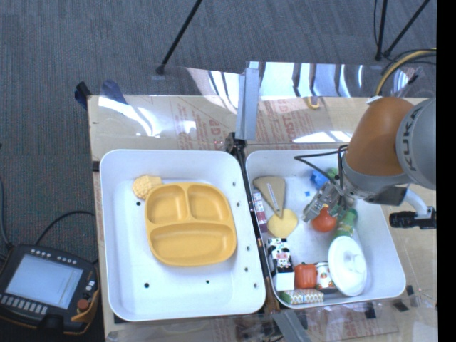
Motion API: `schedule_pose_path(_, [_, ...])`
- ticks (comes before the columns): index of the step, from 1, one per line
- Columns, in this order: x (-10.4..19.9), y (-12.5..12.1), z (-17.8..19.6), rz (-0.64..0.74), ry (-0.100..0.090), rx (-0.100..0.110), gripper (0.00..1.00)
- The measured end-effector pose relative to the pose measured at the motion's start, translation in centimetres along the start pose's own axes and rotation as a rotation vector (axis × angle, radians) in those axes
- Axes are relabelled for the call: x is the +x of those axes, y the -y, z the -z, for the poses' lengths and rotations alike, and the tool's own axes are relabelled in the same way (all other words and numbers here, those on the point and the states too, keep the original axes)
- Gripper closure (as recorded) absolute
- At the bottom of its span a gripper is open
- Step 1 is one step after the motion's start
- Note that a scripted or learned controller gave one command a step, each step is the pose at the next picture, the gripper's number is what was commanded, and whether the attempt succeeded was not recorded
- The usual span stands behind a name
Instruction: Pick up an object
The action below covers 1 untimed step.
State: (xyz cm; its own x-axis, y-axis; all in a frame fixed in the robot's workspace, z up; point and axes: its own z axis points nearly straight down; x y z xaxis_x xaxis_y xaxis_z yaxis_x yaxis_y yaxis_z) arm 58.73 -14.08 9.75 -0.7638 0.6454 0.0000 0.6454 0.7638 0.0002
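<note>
Camera view: we have the gripper (322,209) low in the right bin (390,256), right over a red ball (324,221); whether it is open or clamped we cannot tell. We judge a straight, slow lift best, avoiding the white bowl (348,264) nearby.

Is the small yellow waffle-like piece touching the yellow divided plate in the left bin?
Touching. The camera view shows the waffle-like piece pressed against the divided plate at its upper-left corner.
</note>
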Motion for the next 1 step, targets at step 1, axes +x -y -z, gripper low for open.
schedule_pose_path(1, [3.71, -4.65, 11.18, -0.208, 0.005, -0.005, 1.00])
